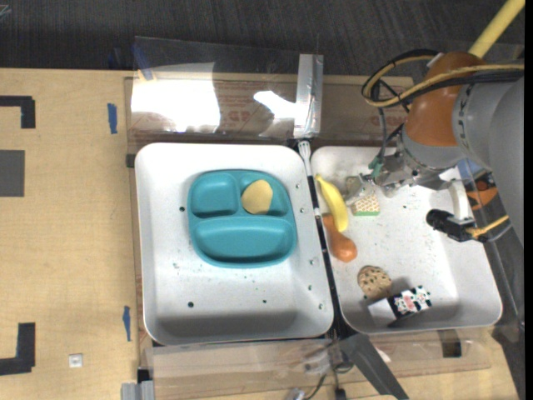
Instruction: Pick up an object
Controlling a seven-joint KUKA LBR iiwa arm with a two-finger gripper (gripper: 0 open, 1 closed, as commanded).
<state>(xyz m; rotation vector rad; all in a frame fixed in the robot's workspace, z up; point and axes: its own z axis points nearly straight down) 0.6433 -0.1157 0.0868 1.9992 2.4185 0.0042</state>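
Observation:
The arm reaches in from the right, and my gripper (pixel 371 180) hangs low over the upper left part of the right bin (pixel 450 290). Just beneath it lies a small pale sandwich wedge (pixel 366 204). A yellow banana (pixel 332 203) rests along the bin's left wall, with an orange carrot (pixel 341 245) right below it. Nearer the front sit a brown cookie (pixel 374 279) and a small black-and-white patterned box (pixel 406 302). I see nothing held in the gripper.
The left bin (pixel 166 290) holds a teal divided plate (pixel 241 236) with a yellow round food piece (pixel 257 196) in its upper right compartment. A clear plastic sheet (pixel 216 98) stands behind the bins. Cables loop over the arm's orange band (pixel 433 111).

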